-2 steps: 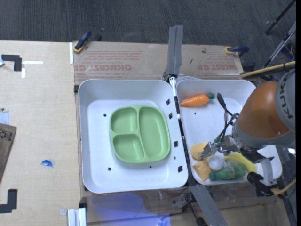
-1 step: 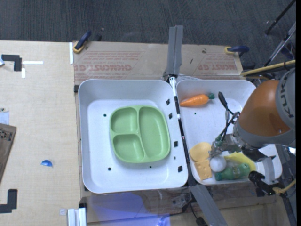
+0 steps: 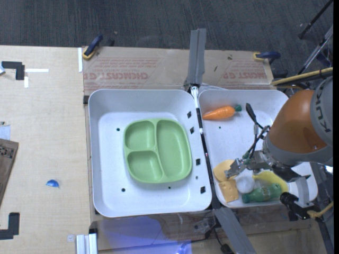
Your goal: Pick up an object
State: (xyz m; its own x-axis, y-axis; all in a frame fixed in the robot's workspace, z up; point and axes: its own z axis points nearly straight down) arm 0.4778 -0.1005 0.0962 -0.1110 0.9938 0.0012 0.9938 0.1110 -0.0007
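Note:
In the right bin (image 3: 275, 97), an orange toy carrot (image 3: 220, 112) lies near the far left corner, with a black spoon (image 3: 251, 115) just right of it. At the near end sit a yellow round piece (image 3: 222, 169), an orange cheese slice (image 3: 229, 190), a white lump (image 3: 244, 183), a yellow banana (image 3: 271, 179) and a green bottle (image 3: 261, 194). My gripper (image 3: 242, 166) hangs low over this pile, right above the white lump and beside the yellow round piece. The arm's orange band (image 3: 296, 126) hides the bin's right side.
The left bin (image 3: 100, 142) holds a green divided plate (image 3: 158, 150). A grey post (image 3: 197, 57) rises behind the wall shared by the bins. Cardboard (image 3: 137, 67) lies behind both bins. A small blue piece (image 3: 52, 183) rests on the wooden bench at the left.

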